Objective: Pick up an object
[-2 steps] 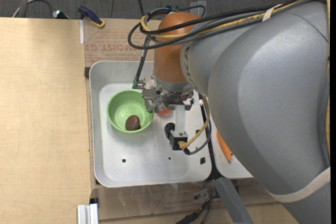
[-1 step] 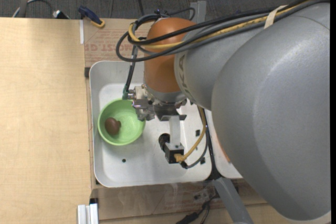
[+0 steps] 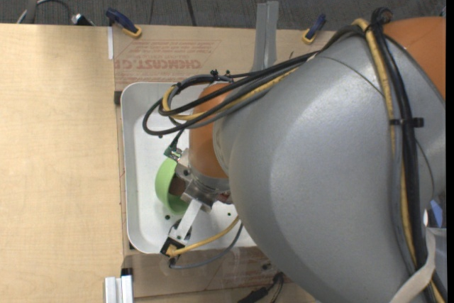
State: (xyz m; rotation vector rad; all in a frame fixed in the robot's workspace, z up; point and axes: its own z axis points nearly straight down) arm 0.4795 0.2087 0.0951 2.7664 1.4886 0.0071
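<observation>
While arm (image 3: 333,167) leans in from right, grey bulk covering right half of your view, orange-banded wrist (image 3: 202,145) points down into left bin (image 3: 133,174). Gripper (image 3: 186,189) sits low in bin's near half. Green round object (image 3: 164,184) lies just left of it. You cannot tell gripper's opening or whether it grips object.

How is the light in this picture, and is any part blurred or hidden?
Camera view: the light is even, with no hard glare on the white bin; the grey arm, close to the lens, looks slightly soft and hides much of the bench; the green object is sharp but partly under the arm.
</observation>
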